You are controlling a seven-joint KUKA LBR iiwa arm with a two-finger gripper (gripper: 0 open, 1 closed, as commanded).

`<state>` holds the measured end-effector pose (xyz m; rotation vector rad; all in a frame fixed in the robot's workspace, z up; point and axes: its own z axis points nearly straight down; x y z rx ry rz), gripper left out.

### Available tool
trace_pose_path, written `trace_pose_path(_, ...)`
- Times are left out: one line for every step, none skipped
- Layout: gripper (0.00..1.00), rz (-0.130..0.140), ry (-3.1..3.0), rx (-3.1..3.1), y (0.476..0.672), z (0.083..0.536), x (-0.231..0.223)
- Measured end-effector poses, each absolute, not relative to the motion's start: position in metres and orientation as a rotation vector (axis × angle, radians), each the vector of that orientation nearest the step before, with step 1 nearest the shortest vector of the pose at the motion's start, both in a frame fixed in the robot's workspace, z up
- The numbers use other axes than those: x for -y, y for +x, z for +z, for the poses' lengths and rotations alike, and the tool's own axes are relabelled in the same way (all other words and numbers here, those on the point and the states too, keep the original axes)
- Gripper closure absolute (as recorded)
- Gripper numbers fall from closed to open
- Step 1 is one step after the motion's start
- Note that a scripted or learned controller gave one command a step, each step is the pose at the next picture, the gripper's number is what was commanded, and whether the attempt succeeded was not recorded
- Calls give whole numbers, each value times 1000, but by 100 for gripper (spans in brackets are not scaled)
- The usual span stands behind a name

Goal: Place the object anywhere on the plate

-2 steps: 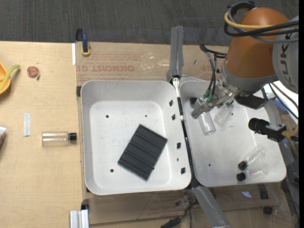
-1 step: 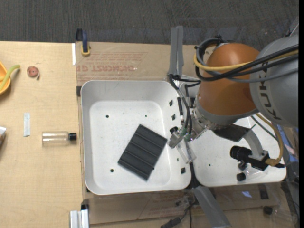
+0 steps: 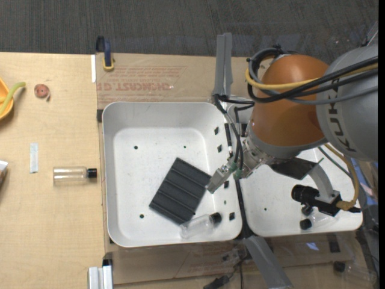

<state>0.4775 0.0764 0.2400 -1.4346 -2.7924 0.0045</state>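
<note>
**A:** Which step are we on?

**B:** My read is pre-grasp. The bottle [image 3: 198, 224] lies on its side on the floor of the left bin [image 3: 129, 179], by the front wall, with its cap pointing right. It's just off the lower corner of the plate [image 3: 179, 190]. I can't tell if the two touch, but it isn't on the plate.

**A:** Gripper?

**B:** The gripper [image 3: 215, 182] is low in the same bin, with its tip at the plate's right edge. It's near the bottle but apart from it, and nothing is visibly held.

**A:** Open or closed?

**B:** Can't tell. The arm [image 3: 289, 107] covers most of it from this angle.

**A:** Next move?

**B:** I'd guess it shifts toward the front wall, squares up across the bottle's body, then drops, closes and lifts. From there it's a short hop back onto the plate.

**A:** Risks?

**B:** There's little room between the bin wall and the plate corner. The bottle is round, clear and probably slick, and the plate is ribbed. It should go down along the ribs or it may roll off.
</note>
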Motion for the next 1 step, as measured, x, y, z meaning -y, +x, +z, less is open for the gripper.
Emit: trace_pose_path(0, 3, -1395, 2813, 524, 197, -52)
